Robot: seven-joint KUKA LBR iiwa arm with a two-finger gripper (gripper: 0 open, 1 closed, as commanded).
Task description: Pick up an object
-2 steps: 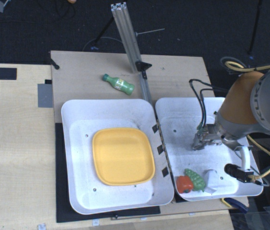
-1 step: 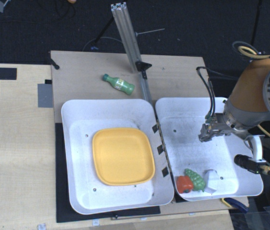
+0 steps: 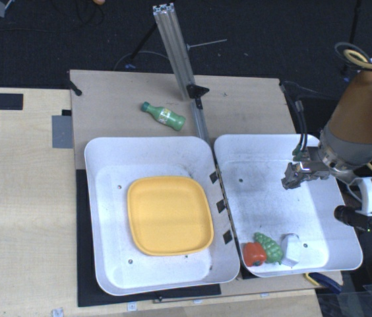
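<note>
Reaching in from the right, the arm (image 3: 354, 121) hangs its gripper (image 3: 295, 177) over the right bin (image 3: 272, 210).

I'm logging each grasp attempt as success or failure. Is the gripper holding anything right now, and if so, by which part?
Nothing shows between the fingers of the gripper; it hangs over bare floor of the right bin, apart from the small objects in the bin's near corner.

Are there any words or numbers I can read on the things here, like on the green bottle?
None can be read.
Green bottle on the bench behind the bins: it has a pale label, too small and blurred to read.
Yellow plate: plain, no writing.
Red and green toy: no writing seen.
</note>
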